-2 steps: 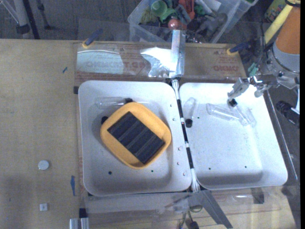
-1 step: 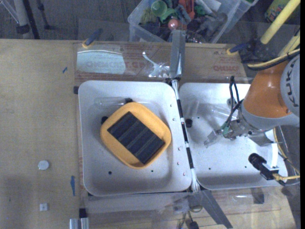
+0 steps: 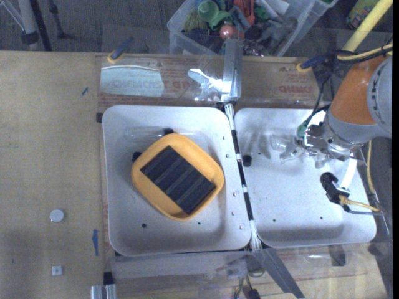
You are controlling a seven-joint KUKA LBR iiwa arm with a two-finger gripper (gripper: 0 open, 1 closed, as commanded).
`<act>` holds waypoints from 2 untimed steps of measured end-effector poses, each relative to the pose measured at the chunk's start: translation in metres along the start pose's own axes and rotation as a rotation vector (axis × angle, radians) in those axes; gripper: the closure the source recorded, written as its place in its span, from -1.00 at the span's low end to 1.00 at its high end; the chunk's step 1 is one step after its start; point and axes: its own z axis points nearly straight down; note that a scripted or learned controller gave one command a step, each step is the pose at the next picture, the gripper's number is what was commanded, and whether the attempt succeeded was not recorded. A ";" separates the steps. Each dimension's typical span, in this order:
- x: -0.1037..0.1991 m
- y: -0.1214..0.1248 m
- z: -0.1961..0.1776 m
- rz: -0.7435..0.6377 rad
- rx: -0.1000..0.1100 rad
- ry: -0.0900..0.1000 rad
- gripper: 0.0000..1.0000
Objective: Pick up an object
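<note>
A yellow, rounded-square object (image 3: 177, 175) with a dark slatted top lies tilted in the middle of the left bin (image 3: 118, 229). A small clear, glassy thing (image 3: 278, 146) lies in the upper part of the right bin (image 3: 299, 223). My gripper (image 3: 307, 148) is low over the right bin's upper right area, just to the right of the clear thing. The arm's orange band (image 3: 352, 101) sits above it. I cannot make out whether anything is held.
A small black bit (image 3: 247, 161) lies near the right bin's left wall. A black and yellow cable (image 3: 340, 195) trails from the wrist over the right bin. A clear box of toys (image 3: 249, 11) stands behind the bins. A metal bar (image 3: 232, 70) rests on the cardboard.
</note>
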 end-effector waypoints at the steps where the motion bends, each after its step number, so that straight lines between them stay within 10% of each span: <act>1: 0.010 0.073 -0.070 0.115 -0.001 0.000 -1.00; 2: -0.015 0.019 0.036 0.017 -0.004 0.001 -1.00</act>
